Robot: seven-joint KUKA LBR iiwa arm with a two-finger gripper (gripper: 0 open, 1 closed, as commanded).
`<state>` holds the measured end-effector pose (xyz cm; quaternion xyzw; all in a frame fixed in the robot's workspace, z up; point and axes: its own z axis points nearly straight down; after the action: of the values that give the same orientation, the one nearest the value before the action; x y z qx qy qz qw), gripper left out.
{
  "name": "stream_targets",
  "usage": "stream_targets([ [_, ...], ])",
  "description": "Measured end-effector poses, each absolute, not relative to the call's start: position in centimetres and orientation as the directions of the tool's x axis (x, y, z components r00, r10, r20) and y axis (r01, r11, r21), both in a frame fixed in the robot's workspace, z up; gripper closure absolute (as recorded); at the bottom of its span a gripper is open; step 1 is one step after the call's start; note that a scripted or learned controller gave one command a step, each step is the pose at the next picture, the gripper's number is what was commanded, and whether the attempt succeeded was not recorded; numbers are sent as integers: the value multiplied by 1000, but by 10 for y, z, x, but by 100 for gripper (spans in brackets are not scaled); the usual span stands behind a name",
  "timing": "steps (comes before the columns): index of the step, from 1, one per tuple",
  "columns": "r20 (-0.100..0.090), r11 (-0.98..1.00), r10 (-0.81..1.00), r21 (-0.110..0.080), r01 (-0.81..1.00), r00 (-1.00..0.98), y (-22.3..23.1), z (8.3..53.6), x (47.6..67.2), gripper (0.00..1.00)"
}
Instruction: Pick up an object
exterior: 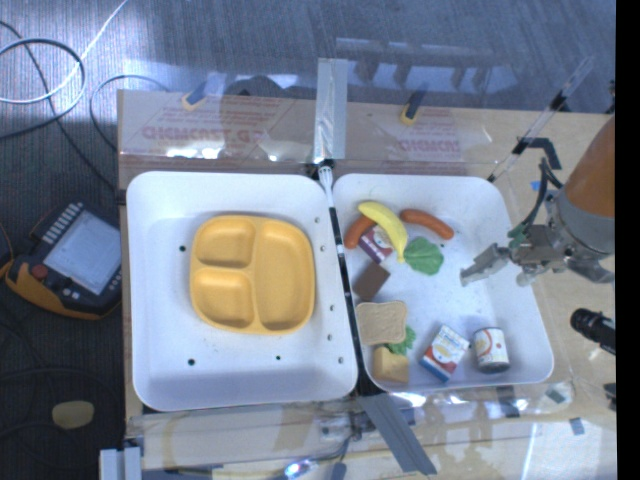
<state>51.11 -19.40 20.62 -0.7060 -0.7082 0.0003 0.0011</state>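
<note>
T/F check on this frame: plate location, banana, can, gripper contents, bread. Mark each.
1. The yellow divided plate sits in the left bin. True.
2. The banana lies on the plate. False: it is in the right bin, among the sausages.
3. The small can is near the right bin's front right corner. True.
4. The gripper holds the can. False: nothing shows between its fingers; it is over bare bin floor.
5. The bread slice is in the left bin. False: right bin.

Dark ribbed carpet floor [200, 28] crossed by a white cable [110, 23].
</note>
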Motion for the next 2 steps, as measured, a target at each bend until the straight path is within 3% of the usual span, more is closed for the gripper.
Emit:
stream_targets([
  [1,0,-107,994,1,994,107,-116,94,583,0],
  [2,0,-106,994,-1,994,106,-115,103,583,100],
])
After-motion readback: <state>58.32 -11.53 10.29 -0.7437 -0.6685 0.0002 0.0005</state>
